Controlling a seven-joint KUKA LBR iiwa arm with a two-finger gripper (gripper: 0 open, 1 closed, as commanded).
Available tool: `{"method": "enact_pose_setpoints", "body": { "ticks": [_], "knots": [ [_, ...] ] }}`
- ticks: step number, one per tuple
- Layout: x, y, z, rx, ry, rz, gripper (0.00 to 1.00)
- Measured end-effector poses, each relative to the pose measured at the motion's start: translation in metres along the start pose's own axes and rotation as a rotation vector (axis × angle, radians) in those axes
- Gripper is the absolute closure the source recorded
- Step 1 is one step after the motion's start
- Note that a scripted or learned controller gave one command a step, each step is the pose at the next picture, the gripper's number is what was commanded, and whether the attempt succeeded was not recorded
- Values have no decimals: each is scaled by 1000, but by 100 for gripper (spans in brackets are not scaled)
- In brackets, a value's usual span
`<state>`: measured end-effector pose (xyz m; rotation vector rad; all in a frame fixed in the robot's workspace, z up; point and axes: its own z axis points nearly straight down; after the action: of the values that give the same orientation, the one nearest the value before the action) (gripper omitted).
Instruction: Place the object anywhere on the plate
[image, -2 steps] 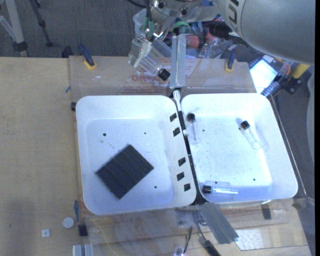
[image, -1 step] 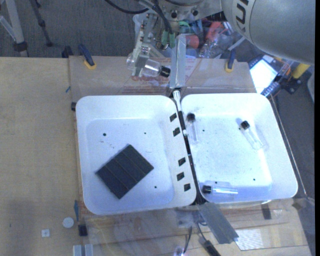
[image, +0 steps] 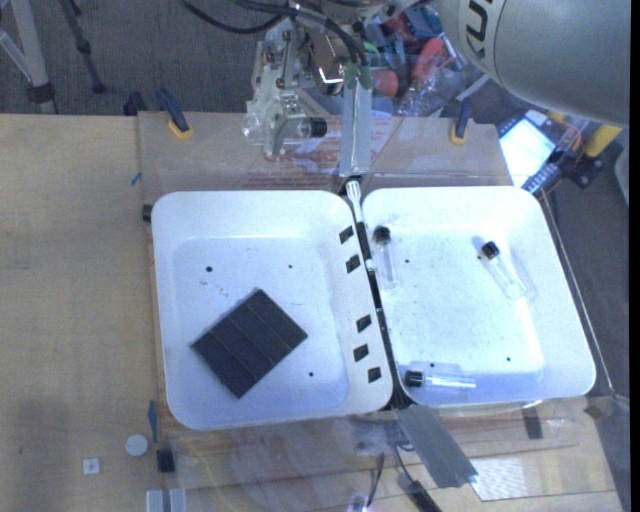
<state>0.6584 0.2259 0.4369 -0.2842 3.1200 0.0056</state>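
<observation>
Both bins look like smooth, glossy white plastic: the left bin and the right bin each catch soft highlights along their rounded rims. The plate, at about seven o'clock in the view, is dark and matt, its surface ribbed by faint parallel lines. Three vials appear to be clear, glassy plastic with black caps. The bench shows pale, matt wood. The arm, at one o'clock, has a smooth grey satin shell.

Bright overhead light; glare on white bins; slightly soft focus.
</observation>
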Motion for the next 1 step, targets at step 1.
{"method": "enact_pose_setpoints", "body": {
  "ticks": [1],
  "knots": [
    [-5,-21,0,-1,-1,-479,100]
  ]
}}
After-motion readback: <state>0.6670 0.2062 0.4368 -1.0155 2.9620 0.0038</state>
